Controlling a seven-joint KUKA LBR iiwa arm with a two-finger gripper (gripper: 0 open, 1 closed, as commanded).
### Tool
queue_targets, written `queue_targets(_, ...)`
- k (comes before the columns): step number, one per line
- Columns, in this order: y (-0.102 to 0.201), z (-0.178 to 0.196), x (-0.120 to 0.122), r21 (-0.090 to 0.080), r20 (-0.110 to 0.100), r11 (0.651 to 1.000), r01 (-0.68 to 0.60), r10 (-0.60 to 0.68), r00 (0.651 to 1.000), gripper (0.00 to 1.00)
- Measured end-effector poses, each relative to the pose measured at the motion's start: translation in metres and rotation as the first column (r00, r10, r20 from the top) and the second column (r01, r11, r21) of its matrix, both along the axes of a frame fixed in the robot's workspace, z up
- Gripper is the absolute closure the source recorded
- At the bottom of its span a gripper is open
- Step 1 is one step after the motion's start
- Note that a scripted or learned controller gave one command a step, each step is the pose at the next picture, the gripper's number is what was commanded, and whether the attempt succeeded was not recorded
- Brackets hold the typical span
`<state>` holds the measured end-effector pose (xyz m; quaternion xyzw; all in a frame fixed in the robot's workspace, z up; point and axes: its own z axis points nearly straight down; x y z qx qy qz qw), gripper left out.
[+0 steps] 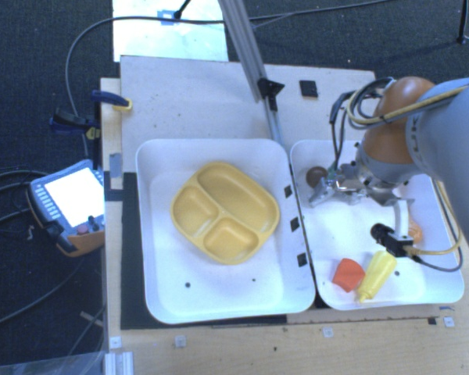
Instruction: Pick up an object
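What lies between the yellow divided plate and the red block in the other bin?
In the camera view, between the yellow plate and the red block: bare bin floor and the two bins' adjoining rims.

The divided plate (225,223) lies in the left bin (160,287), while in the right bin (445,287) a bottle (377,276) rests at the near side just right of a small wedge (348,274), with a ball (316,176) at the far left corner.

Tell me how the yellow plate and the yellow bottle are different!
The plate is wide and flat with three sections; the bottle is thin and long. The plate sits alone in the left bin; the bottle lies in the right bin, touching an orange piece. Both are yellow.
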<state>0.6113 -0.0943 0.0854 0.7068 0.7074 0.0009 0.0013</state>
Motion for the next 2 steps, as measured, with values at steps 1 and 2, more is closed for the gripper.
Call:
queue_targets(1,0.000,0.013,0.002,-0.001,0.005,1.000,0.000,0.000,1.000,1.00)
queue_targets(2,0.009,0.072,0.006,0.000,0.003,1.000,-0.005,0.005,1.000,1.00)
